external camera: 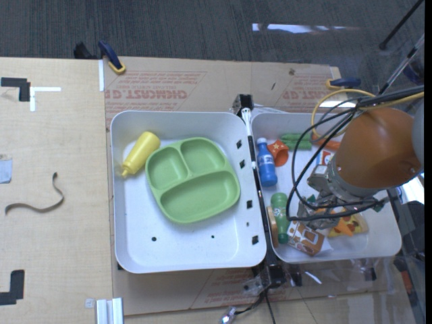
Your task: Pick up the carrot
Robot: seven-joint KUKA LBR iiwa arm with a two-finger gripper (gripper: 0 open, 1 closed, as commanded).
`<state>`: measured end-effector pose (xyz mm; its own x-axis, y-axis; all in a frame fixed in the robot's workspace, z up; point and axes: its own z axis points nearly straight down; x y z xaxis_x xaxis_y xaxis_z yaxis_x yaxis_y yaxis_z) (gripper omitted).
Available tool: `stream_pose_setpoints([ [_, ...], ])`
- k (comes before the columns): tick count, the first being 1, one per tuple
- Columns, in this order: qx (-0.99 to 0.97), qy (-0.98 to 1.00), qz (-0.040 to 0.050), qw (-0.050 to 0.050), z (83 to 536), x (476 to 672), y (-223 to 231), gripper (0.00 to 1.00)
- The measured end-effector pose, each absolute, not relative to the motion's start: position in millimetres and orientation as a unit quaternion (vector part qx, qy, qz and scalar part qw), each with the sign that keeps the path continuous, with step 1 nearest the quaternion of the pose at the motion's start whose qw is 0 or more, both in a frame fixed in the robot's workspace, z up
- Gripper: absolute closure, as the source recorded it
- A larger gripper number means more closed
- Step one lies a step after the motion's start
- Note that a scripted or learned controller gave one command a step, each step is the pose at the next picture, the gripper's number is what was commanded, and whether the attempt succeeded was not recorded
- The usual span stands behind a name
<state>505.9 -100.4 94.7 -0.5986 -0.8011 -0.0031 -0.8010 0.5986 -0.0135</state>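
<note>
The carrot (278, 152), orange with a green top pointing right, lies at the back left of the right bin (386, 245), next to a blue bottle (265, 164). My gripper (324, 210) hangs below the arm's orange band (374, 147), low over the middle of the right bin. It is to the right of the carrot and nearer the front, apart from it. The wrist and cables hide what lies under it.
A green bottle (278, 203), a brown carton (304, 238) and orange-yellow items (349, 225) crowd the right bin's front. The left bin (182, 252) holds a green divided plate (194, 179) and a yellow bottle (139, 152). A divider wall (251, 181) separates the bins.
</note>
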Motion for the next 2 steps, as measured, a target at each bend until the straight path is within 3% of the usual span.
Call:
stream_pose_setpoints([
  [2, -0.445, 0.895, -0.0062, 0.011, 114.2, 510.3, -98.3, 1.0],
])
